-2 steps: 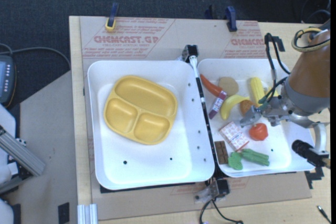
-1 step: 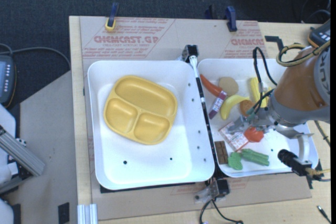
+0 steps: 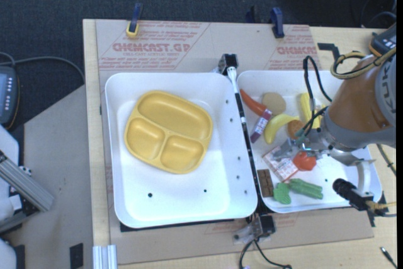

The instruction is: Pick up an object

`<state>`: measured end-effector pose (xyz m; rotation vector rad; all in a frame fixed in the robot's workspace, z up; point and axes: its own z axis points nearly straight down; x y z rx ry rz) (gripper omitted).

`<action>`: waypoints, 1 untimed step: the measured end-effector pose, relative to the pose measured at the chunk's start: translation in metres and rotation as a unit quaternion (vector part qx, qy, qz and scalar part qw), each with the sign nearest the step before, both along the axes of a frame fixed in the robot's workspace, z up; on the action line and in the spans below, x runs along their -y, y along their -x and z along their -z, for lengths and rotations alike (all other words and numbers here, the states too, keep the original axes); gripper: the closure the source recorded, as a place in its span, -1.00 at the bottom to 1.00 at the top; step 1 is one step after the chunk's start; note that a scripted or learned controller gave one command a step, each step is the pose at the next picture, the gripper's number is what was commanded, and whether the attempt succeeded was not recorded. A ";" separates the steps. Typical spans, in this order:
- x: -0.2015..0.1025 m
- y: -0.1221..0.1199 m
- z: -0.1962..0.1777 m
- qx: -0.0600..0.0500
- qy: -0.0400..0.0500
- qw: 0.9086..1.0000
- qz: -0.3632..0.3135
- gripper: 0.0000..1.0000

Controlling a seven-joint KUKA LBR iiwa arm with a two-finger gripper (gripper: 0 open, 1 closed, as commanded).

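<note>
The right bin (image 3: 284, 77) holds several toy foods. Among them are an orange-red carrot (image 3: 254, 103), a tan potato (image 3: 274, 101), a yellow banana (image 3: 278, 125), a purple stick (image 3: 260, 127), a green piece (image 3: 302, 188) and a brown bar (image 3: 265, 182). My gripper (image 3: 298, 149) hangs low over the middle of this bin. It sits just above a red tomato-like piece (image 3: 305, 162) and a white and red packet (image 3: 281, 162). The wrist covers part of an orange ball (image 3: 295, 129).
The left bin (image 3: 157, 195) bears a yellow divided plate (image 3: 167, 131). A black and white rod (image 3: 238, 107) lies along the wall between the bins. The grey arm with its orange band (image 3: 356, 104) covers the right bin's right side. Cables (image 3: 327, 69) loop above it.
</note>
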<state>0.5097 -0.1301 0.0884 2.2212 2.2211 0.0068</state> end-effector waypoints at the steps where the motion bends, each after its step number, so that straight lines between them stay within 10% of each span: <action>1: 0.000 -0.003 -0.012 0.005 0.001 1.000 0.001 1.00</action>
